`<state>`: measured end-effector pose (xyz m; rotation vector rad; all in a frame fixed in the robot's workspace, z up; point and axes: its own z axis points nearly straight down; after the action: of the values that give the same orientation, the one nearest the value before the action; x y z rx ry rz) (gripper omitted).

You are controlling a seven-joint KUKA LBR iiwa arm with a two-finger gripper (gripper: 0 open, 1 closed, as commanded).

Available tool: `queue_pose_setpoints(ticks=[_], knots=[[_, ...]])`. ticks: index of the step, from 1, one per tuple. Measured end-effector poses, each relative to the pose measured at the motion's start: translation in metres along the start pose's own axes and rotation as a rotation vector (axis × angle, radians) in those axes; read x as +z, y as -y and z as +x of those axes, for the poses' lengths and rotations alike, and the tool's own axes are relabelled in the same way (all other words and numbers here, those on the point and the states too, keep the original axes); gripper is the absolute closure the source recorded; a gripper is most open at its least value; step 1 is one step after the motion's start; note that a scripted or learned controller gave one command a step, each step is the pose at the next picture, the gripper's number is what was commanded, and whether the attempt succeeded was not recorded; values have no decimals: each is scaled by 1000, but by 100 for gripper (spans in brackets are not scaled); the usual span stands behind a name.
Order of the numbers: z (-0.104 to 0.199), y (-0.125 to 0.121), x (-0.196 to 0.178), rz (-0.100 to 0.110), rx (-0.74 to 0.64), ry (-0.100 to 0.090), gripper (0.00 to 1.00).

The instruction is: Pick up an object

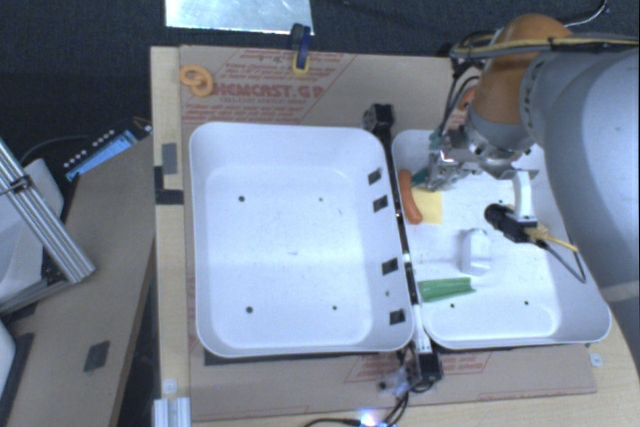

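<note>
End effector [437, 173] low in right bin [520, 325], finger state unclear; yellow block [429, 206] just below it, orange piece [408, 196] beside, green piece [445, 289] farther down.

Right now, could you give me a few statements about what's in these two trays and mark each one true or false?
1. The gripper is over the right tray. True.
2. The orange stick lies in the left tray. False: it lies in the right tray, by its left wall.
3. A yellow block sits beside the orange stick. True.
4. The green stick lies at the right tray's far end, under the gripper. False: it lies toward the near end, away from the gripper.
5. A white object lies in the right tray. True.
</note>
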<state>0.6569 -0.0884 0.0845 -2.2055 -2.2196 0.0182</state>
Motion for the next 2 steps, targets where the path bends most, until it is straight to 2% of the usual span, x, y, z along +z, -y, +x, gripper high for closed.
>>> queue_pose_setpoints(ticks=[1,2], knots=[[0,2,1,-12,3,1,0],[-3,-9,-1,-3,4,13,0]])
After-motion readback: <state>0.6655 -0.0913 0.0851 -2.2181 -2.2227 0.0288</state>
